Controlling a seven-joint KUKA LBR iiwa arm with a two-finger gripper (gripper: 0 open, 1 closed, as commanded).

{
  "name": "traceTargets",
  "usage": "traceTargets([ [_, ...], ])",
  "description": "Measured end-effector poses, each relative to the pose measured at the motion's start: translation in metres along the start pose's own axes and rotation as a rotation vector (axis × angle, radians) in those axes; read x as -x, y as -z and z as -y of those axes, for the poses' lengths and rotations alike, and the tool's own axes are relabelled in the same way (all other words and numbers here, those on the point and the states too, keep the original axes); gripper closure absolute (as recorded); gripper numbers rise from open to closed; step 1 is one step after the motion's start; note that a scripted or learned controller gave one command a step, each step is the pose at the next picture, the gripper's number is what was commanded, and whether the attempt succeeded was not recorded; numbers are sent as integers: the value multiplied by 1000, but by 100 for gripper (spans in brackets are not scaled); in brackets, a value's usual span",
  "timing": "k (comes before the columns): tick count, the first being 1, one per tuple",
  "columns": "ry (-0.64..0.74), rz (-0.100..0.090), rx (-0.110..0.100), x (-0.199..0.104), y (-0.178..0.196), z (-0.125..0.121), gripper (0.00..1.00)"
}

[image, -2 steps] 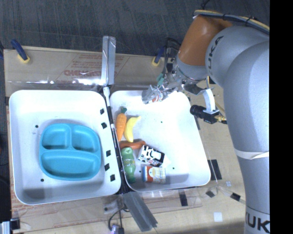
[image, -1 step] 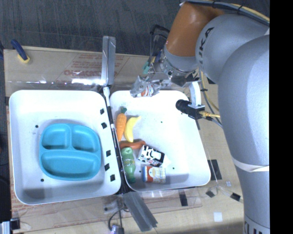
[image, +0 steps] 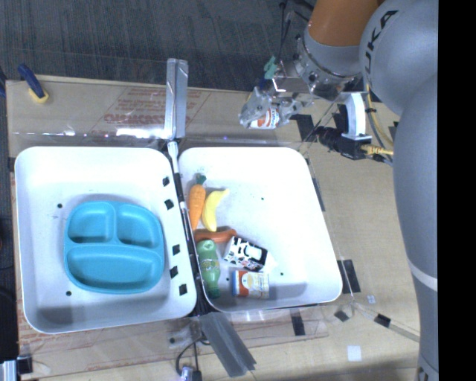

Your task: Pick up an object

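Raised above the bench (image: 357, 193) beyond the far rim of the right bin (image: 297, 223), the gripper (image: 262, 111) is closed on a small can (image: 260, 117) with a white and orange-red label, which shows between its fingers, tilted and clear of the bin. Behind it the grey arm (image: 405, 111) comes in from the right, its orange band (image: 338, 21) just above the wrist. Down in the right bin, the remaining things crowd the left side: a carrot (image: 195, 205) and a banana (image: 212, 208) lie side by side near the dividing wall, with a green bottle (image: 209, 264) nearer the camera, a black-and-white carton (image: 245, 254) beside it, and another can (image: 249, 284) lying on its side at the near edge. In the left bin (image: 37, 223) rests a blue divided tray (image: 115, 248) with three compartments. A blue and yellow tool (image: 33, 83) lies at the bench's far left corner.
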State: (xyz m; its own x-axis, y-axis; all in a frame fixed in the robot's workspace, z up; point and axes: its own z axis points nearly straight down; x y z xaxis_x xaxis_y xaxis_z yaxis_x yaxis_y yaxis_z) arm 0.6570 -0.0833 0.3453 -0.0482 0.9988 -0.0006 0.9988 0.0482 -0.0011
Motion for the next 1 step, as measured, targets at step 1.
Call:
traceTargets([
  [1, -33, 0, -4, -27, -60, -1, 100],
])
